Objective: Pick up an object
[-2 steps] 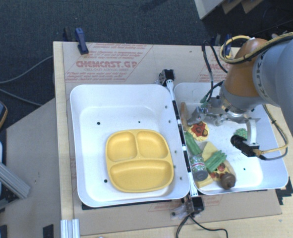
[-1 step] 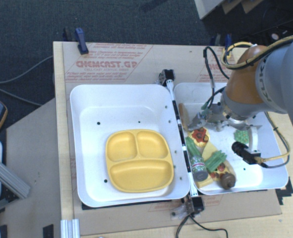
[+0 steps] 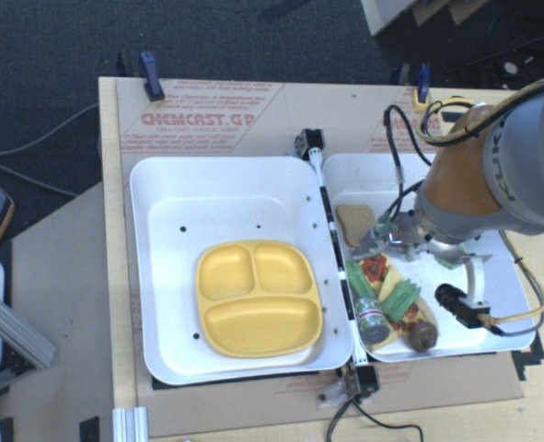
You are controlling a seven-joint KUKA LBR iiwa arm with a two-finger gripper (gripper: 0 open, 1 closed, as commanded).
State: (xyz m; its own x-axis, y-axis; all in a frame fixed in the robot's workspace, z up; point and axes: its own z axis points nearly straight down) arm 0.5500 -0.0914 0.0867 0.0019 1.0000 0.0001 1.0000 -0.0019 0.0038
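A heap of small objects lies in the front left of the right bin (image 3: 492, 339). It holds a red piece (image 3: 375, 269), green pieces (image 3: 402, 297), a small clear bottle with a green top (image 3: 369, 319), a brown round piece (image 3: 422, 335) and a pale yellow piece (image 3: 393, 277). A tan slab (image 3: 353, 219) lies just behind the heap against the bin's left wall. My gripper (image 3: 382, 239) hangs low over the bin between the tan slab and the red piece, under the orange-banded wrist. I see nothing held in it.
In the left bin (image 3: 161, 191) a yellow divided plate (image 3: 258, 297) rests toward the front. The arm covers much of the right bin's back and middle. A raised wall (image 3: 329, 238) divides the two bins.
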